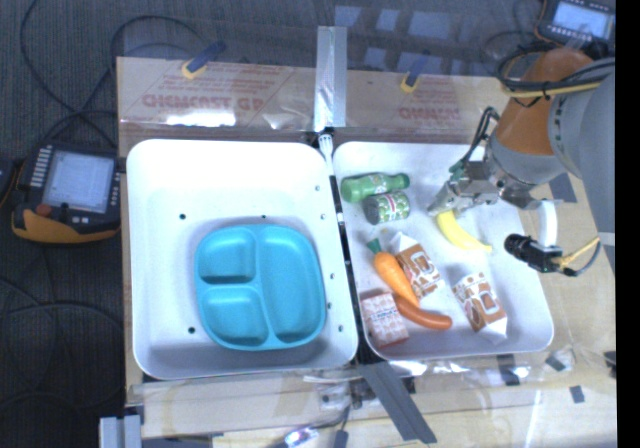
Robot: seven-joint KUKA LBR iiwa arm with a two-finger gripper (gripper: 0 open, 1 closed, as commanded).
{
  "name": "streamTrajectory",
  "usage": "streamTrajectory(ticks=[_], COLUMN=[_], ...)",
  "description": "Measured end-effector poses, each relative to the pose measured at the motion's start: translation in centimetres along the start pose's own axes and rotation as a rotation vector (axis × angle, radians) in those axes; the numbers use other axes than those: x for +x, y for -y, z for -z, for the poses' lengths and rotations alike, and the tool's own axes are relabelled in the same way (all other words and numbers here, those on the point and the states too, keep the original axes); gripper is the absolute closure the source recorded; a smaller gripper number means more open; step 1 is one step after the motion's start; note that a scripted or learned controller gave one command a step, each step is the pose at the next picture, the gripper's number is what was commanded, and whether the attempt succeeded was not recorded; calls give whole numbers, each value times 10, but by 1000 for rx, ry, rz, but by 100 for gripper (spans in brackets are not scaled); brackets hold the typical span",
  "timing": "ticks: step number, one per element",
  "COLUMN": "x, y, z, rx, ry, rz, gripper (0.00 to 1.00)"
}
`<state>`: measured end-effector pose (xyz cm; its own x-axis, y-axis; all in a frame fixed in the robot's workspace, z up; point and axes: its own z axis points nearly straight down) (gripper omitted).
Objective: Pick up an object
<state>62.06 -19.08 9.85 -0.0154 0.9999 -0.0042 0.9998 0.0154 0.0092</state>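
The right bin (530,336) holds several toy foods. A green bottle (375,184) and a green can (388,206) lie at its back left. A yellow banana (462,232) lies right of centre. An orange carrot (393,274), a red sausage (425,317) and three snack packets (418,266) (478,298) (382,316) fill the front. My gripper (452,196) hangs low over the bin's back right, just above the banana's upper end, and nothing is visibly held.
The left bin (160,196) holds a blue three-compartment plate (260,284). A handheld pendant (65,191) lies left of the bins. The grey arm with its orange band (535,121) comes in over the right bin's far right corner.
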Motion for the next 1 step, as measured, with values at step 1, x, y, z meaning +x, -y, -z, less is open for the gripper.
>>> streamTrajectory(ticks=[1], x=[30], y=[23], z=[98], rx=[12], ry=[-3], rz=[-127], gripper=[100])
